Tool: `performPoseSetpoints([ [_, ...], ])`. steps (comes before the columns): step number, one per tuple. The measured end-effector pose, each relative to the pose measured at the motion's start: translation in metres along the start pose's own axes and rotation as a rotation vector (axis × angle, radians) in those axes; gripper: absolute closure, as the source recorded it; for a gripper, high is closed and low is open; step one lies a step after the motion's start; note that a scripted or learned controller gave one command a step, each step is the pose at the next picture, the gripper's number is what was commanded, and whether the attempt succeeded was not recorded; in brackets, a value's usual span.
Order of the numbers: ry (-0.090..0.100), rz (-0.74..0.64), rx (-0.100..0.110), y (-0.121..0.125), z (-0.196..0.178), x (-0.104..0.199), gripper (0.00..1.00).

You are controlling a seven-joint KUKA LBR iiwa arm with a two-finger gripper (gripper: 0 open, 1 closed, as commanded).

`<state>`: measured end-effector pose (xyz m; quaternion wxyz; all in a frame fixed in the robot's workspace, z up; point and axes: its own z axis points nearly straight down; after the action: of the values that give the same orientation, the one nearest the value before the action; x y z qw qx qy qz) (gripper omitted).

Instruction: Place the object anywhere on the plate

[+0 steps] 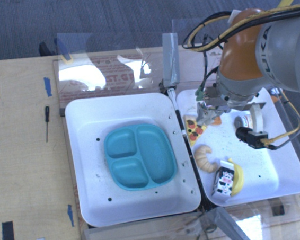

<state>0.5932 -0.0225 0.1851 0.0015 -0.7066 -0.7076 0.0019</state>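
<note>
A teal divided plate (140, 156) lies in the middle of the left bin (81, 124). In the right bin (286, 177), my gripper (208, 115) hangs low over the far left corner. Just left of it, a pizza slice (193, 129) with red dots lies against the bin's left wall. A small orange piece (216, 119) shows right beside the gripper. The gripper's body hides what is directly beneath it.
A croissant (204, 157) lies in front of the pizza slice. A cow-patterned milk carton (224, 181) leans on a yellow banana (237, 177) near the right bin's front. A screwdriver (47, 122) rests on the bench left of the bins.
</note>
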Motion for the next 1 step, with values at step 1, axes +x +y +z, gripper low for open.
performPoseSetpoints([
  [1,-0.001,0.0,-0.01,0.0648,-0.0412,-0.0174,1.0],
])
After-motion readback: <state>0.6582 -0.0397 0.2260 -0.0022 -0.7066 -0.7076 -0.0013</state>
